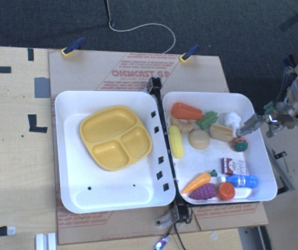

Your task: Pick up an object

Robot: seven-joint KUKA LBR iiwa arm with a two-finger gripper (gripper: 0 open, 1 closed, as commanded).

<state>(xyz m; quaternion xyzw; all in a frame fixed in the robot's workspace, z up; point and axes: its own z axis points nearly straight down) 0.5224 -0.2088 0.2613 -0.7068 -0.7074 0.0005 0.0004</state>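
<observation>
The bench carries two shallow white plastic bins side by side, joined along a black centre divider; all positions below are given relative to this divider. The left bin lies on the divider's left and holds a yellow three-compartment plastic plate, lying flat, well apart from the divider. The right bin lies on the divider's right and holds the toy food. Just beside the divider lies a yellow toy corn cob; farther from it, an orange toy carrot with a green top, a green leafy toy piece, a round beige toy, a tan bread-like piece and a white toy piece form a tight cluster. Toward the near end of the divider lie a second orange carrot, a purple grape cluster, a red-orange round toy, a blue and white bottle and a red and white carton. The grey gripper enters over the right bin's far wall, on the side away from the divider, its tip above a small red and green toy and beside the tan piece. Whether its fingers are spread or pressed together cannot be determined, and no object is seen between them.
</observation>
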